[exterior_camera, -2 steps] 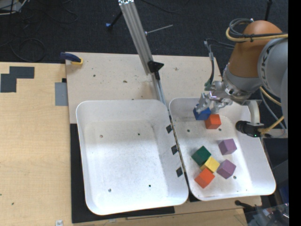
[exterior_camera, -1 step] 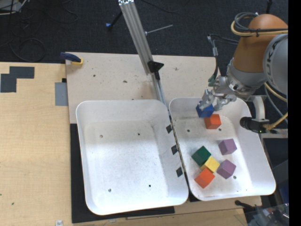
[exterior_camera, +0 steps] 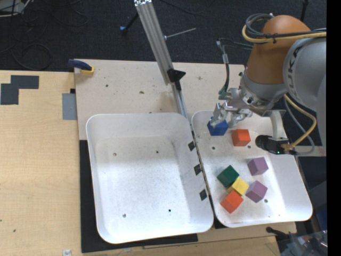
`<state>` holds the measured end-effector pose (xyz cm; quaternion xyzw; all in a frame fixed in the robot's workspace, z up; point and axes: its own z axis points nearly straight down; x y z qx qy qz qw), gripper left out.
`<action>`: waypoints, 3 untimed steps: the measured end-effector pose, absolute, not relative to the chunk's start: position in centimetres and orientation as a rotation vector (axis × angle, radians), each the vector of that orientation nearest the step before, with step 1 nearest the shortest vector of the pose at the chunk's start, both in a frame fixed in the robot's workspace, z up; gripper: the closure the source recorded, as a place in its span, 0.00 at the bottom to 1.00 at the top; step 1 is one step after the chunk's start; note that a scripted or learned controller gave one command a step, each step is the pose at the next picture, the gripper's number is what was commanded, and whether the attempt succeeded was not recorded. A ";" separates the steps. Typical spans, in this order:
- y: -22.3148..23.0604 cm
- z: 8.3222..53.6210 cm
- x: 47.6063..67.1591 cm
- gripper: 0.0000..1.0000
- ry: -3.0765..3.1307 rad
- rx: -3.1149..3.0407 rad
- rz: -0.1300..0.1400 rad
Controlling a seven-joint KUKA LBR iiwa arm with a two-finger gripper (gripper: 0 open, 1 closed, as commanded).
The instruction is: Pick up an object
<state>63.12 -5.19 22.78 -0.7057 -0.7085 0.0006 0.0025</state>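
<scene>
My gripper (exterior_camera: 224, 117) hangs over the far left corner of the right bin (exterior_camera: 298, 207). A blue block (exterior_camera: 218, 128) sits directly under its tip, touching or nearly touching it; I cannot tell whether the block is gripped or resting on the bin floor. An orange block (exterior_camera: 241, 137) lies just right of the blue one. Nearer the front are a purple block (exterior_camera: 258, 166), a green block (exterior_camera: 228, 175), a yellow block (exterior_camera: 240, 186), a second purple block (exterior_camera: 256, 191) and a red-orange block (exterior_camera: 232, 201).
The left bin (exterior_camera: 106, 143) stands beside the right one, with black clips (exterior_camera: 197, 169) along the shared rim. A slanted aluminium bar (exterior_camera: 157, 41) rises behind the bins. A black fitting (exterior_camera: 269, 142) on the arm hovers over the right bin.
</scene>
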 end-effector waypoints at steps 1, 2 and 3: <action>-0.8 23.6 61.3 1.00 -2.222 -2.213 0.003; 4.0 24.3 59.9 1.00 -2.222 -2.212 0.004; 8.9 23.0 57.5 1.00 -2.221 -2.212 0.007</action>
